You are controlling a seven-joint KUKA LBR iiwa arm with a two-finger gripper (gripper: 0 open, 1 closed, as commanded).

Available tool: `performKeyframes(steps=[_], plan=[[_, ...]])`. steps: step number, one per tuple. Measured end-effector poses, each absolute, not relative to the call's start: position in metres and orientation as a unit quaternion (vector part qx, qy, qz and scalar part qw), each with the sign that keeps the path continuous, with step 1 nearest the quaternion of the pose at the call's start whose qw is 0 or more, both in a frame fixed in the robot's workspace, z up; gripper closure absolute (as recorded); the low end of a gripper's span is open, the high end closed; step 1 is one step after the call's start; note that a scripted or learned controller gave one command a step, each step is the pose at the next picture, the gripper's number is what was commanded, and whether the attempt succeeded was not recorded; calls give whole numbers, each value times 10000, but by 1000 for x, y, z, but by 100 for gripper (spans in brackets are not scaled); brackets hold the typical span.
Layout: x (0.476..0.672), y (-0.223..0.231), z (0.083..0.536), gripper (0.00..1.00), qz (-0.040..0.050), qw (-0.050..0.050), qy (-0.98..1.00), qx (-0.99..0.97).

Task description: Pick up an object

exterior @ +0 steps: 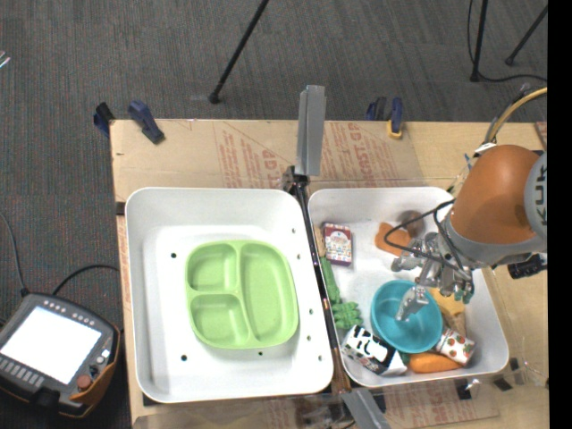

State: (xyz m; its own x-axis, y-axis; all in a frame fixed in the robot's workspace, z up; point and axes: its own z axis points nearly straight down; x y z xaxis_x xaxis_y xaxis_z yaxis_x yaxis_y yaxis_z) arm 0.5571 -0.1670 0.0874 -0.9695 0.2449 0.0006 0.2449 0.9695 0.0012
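The right bin (pixel 357 202) holds several small objects. A teal bowl (pixel 402 324) sits near its front. My gripper (pixel 414 306) hangs over the bowl's upper part, below the orange wrist band (pixel 492 206); nothing visibly sits in its grasp. Around the bowl lie a small red-and-white card box (pixel 338 243), a green toy (pixel 336 300), a black-and-white item (pixel 370 349), an orange carrot (pixel 435 363), a patterned box (pixel 458 348) and an orange piece (pixel 391 238). A yellow item (pixel 453 305) is partly hidden by the wrist.
The left bin (pixel 152 239) bears a light green divided plate (pixel 241 293). A grey post (pixel 311 137) stands behind the wall between the bins. A tablet pendant (pixel 49 347) lies off the bench at lower left. Clamps (pixel 143 119) grip the far cardboard edge.
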Motion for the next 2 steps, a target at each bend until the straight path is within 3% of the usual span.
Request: performKeyframes(steps=[1, 2], plan=[[541, -83, 91, 0, -2, -67, -9885, -1509], [615, -90, 88, 0, -6, -13, -9911, -1333]])
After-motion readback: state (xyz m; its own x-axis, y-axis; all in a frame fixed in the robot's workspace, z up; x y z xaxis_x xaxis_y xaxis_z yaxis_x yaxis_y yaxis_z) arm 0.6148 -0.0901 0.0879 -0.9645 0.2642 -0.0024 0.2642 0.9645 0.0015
